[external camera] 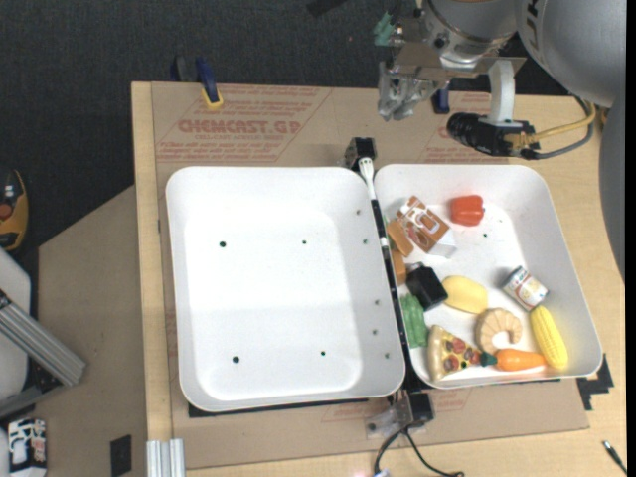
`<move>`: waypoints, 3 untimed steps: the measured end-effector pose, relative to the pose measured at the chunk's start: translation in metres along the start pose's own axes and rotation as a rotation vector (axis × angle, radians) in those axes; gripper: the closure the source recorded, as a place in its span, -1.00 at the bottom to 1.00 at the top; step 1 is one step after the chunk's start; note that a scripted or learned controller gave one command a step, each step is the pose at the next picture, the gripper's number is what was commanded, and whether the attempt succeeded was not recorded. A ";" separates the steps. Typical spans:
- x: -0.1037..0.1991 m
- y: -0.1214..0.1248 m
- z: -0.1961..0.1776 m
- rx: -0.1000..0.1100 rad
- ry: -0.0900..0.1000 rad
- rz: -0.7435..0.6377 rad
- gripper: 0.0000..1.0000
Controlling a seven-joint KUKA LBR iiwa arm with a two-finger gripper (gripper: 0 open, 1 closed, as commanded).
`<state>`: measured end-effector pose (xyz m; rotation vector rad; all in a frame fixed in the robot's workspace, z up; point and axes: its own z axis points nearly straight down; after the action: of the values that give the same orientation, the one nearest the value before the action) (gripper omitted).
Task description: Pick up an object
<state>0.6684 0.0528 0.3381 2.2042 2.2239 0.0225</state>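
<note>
The hand (404, 95) hangs beyond the far rim of the right shallow white bin (566, 266); its spread cannot be told, its tips being blurred against the bench (149, 256). The nearest candidate, a glossy red pepper-shaped toy (467, 209), lies inside that bin's far end, toward the camera from the hand. The arm's upper part is cut off.

A tan bench (258, 127) printed with red lettering sits over dark carpet (89, 28); a blue-and-yellow clamp (208, 83) grips its far edge; an aluminium rail (35, 341) lies at left.
</note>
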 end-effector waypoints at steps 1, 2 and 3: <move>0.108 -0.003 0.043 0.022 0.001 -0.002 1.00; 0.021 0.000 -0.032 0.008 -0.005 0.016 1.00; 0.075 -0.022 0.047 0.026 -0.003 0.005 1.00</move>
<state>0.6468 0.1276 0.2912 2.2216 2.2305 -0.0098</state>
